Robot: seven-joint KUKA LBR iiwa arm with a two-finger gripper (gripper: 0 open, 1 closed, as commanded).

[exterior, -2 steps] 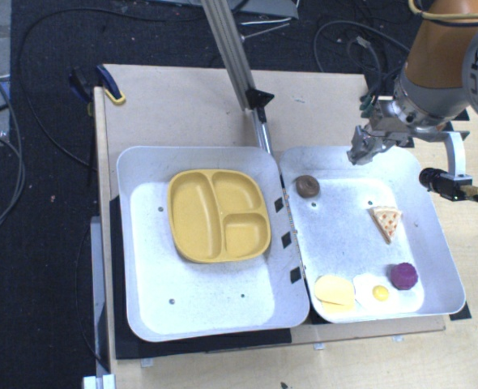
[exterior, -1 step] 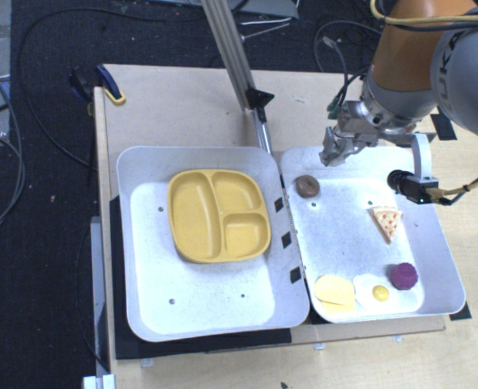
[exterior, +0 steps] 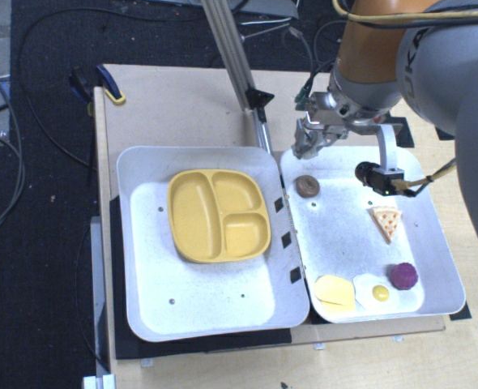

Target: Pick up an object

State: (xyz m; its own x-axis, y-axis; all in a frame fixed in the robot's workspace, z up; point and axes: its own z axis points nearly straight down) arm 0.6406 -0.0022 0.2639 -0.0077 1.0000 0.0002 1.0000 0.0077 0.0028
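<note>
My gripper is bare grey metal with a dull sheen. The two bins look like matt white plastic, faintly speckled. The yellow divided tray is smooth plastic with a soft gloss. The counter has a pale, matt, wood-like surface.
</note>
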